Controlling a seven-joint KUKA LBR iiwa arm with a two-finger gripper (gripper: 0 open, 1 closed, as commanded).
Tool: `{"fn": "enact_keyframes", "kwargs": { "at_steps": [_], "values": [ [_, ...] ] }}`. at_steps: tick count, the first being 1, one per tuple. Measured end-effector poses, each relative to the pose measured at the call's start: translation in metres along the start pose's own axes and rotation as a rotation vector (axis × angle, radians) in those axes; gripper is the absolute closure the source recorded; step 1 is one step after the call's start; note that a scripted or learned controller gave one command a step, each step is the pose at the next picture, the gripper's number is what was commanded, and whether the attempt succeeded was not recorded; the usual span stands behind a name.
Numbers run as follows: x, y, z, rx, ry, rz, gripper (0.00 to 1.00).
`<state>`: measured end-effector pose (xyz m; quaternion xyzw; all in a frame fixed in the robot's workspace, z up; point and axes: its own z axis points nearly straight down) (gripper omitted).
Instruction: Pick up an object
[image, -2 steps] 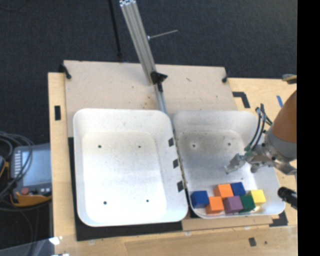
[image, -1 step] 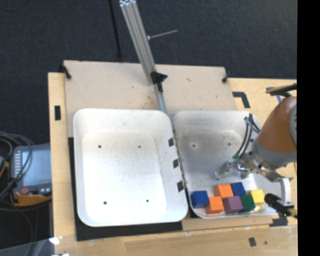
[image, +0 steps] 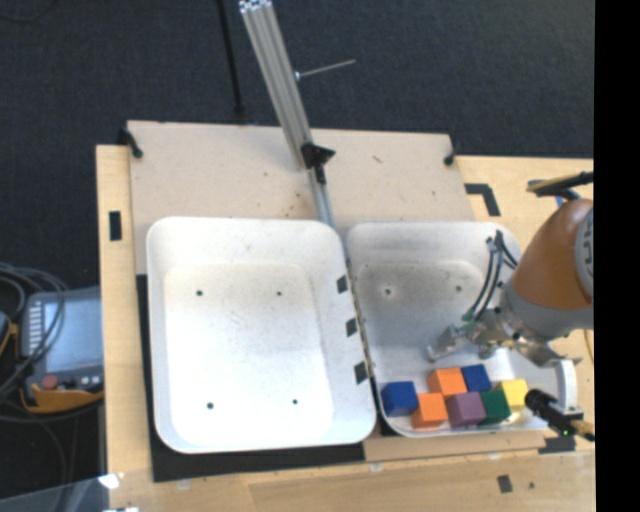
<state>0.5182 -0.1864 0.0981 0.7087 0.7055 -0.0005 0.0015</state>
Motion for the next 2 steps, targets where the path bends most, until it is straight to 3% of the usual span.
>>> {"fn": "enact_keyframes", "kwargs": {
  "at_steps": [1,2],
  "values": [
    [-0.001,0.002,-0.012,-0.006,0.001,0.006,1.0],
    [-0.002,0.0,-0.075,-0.007,0.0,-0.008,1.0]
  ]
}}
